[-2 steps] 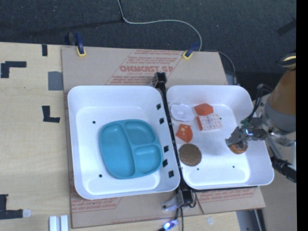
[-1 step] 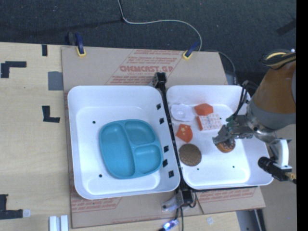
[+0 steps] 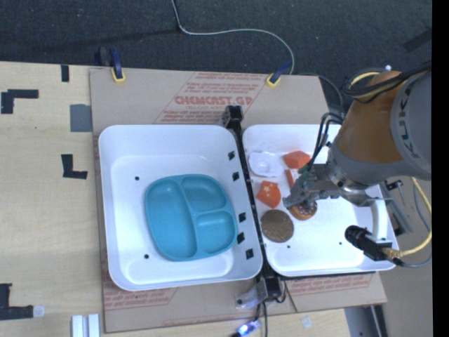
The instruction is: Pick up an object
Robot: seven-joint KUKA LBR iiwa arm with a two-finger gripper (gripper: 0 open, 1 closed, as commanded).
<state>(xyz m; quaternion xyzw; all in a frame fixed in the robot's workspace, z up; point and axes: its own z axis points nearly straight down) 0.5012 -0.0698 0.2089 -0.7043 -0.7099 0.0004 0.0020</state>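
Observation:
My gripper hangs low in the right bin, over a small orange-brown piece at its tip. Just left of it lies an orange-red wedge. A brown round disc sits below that wedge. A second orange-red piece lies toward the bin's back, beside a white cup-like object. The arm's orange band and grey wrist cover the bin's right part.
The left bin holds a blue divided plate. A black divider runs between the two bins. A black cable fitting sticks out over the right bin's lower right.

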